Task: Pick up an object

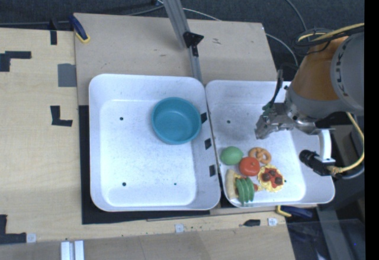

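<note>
A: Where are the pickable items?

B: Toy food [251,173] is clustered in the right bin [237,96]'s near corner; a blue bowl [176,120] sits in the left bin [112,152]. The tool [265,128] hangs above the right bin, beyond the cluster.

A: Risks?

B: The pieces touch, so a descent could nudge neighbours or slip off a rounded one.

A: Tool state?

B: Cannot tell; it is small and dark from this angle.

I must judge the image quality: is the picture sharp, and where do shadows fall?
Camera view: soft overall, small toy foods blurred; even lighting, no strong glare; faint shadow beside the round blue bowl; grey two-finger gripper dark and indistinct.
</note>
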### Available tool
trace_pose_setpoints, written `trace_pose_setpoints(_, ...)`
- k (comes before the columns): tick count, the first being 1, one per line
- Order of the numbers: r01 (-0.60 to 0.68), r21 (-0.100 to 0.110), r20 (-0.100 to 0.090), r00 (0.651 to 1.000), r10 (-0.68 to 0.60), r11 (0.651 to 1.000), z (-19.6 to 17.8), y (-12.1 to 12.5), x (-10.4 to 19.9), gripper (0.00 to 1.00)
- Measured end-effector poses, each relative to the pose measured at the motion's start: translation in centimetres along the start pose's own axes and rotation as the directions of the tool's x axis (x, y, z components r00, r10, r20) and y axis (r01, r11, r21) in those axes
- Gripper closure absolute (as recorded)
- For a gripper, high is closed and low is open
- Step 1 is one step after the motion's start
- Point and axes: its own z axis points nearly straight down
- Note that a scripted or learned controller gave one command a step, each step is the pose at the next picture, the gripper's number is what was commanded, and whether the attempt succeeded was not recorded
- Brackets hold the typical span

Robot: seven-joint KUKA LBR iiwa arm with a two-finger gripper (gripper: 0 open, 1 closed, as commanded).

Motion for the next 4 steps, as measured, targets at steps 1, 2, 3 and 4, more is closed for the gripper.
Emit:
trace_pose_setpoints(1, 0.000, -0.001, 0.000, 1.000, 0.000, 1.000, -5.4, 0.8, -0.7, 1.00)
trace_pose_setpoints(2, 0.001, -0.002, 0.000, 1.000, -0.001, 1.000, -11.6, 1.4, -0.7, 1.00)
trace_pose_setpoints(3, 0.004, 0.004, -0.002, 1.000, -0.004, 1.000, -10.4, 2.4, 3.8, 1.00)
trace_pose_setpoints(4, 0.005, 0.004, -0.002, 1.000, -0.005, 1.000, -9.7, 3.6, 9.5, 1.00)
